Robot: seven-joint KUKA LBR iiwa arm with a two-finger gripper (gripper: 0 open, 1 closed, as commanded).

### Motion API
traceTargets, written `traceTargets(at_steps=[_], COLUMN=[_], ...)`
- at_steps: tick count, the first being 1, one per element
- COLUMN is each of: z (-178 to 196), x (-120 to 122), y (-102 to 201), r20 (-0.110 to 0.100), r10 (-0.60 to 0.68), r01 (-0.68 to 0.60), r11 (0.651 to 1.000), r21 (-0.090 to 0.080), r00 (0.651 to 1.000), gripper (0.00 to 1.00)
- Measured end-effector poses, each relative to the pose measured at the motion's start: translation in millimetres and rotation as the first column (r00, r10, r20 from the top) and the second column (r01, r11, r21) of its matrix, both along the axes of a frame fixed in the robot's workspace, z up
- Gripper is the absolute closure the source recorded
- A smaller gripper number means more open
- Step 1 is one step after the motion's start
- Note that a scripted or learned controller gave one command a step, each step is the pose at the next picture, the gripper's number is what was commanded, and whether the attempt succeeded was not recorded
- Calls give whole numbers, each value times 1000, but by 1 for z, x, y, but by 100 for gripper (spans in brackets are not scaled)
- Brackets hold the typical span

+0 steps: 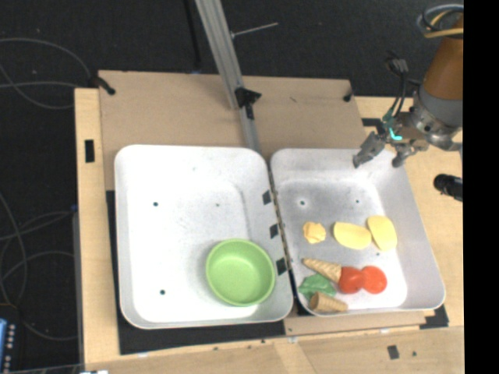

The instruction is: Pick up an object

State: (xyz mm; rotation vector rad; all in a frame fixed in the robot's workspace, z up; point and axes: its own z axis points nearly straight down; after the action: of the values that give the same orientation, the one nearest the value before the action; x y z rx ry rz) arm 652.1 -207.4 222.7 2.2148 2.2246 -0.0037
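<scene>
Gripper (382, 151) up at the right bin's (413, 287) far rim

Its jaws are spread apart, holding nothing; the yellow toy foods (352, 234) lie well below the gripper, nearer the bin's front.

I found nothing I could read: no words, labels, brand marks or numbers stood on anything before me.
</scene>
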Motion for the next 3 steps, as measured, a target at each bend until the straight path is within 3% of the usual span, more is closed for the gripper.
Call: traceTargets(at_steps=[2,3], z=[-105,-122], x=[-3,-4], y=[9,7], r20=[-5,-2], r10=[0,-1], r01=[0,1], r11=[1000,1000], r21=[1,-1], r00=[1000,1000], gripper=[0,0])
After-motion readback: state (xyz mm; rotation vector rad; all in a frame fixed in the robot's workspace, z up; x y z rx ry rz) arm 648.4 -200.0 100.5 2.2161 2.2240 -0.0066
